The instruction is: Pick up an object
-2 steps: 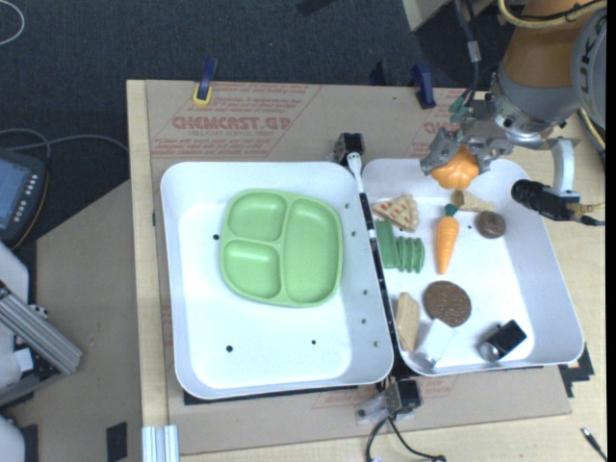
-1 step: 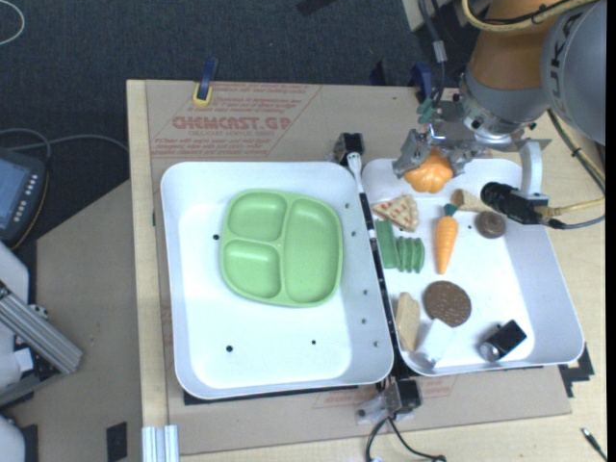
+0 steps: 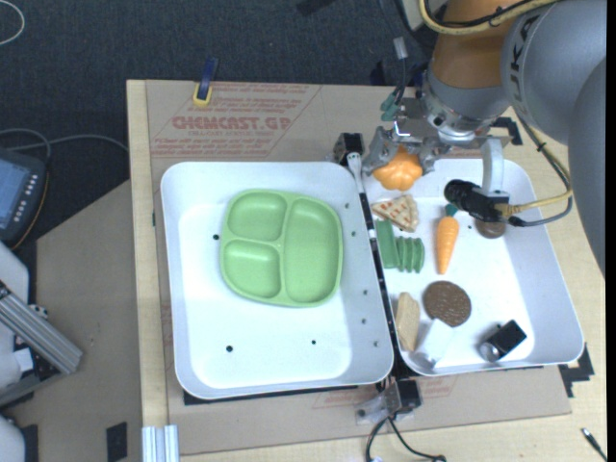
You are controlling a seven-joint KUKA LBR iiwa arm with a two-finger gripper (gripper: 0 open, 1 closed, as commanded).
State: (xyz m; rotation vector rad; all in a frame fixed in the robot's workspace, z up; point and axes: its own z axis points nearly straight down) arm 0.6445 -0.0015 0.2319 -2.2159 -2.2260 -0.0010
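The orange toy fruit sits at the back left corner of the right bin, and the gripper is right on top of it, metal fingers closed around it, flanking its sides. Just in front lies a sandwich wedge, then a green ridged piece. A carrot rests to the right, a brown cookie nearer the front, a black clip in the front corner. Over in the left bin, a green divided plate lies flat.
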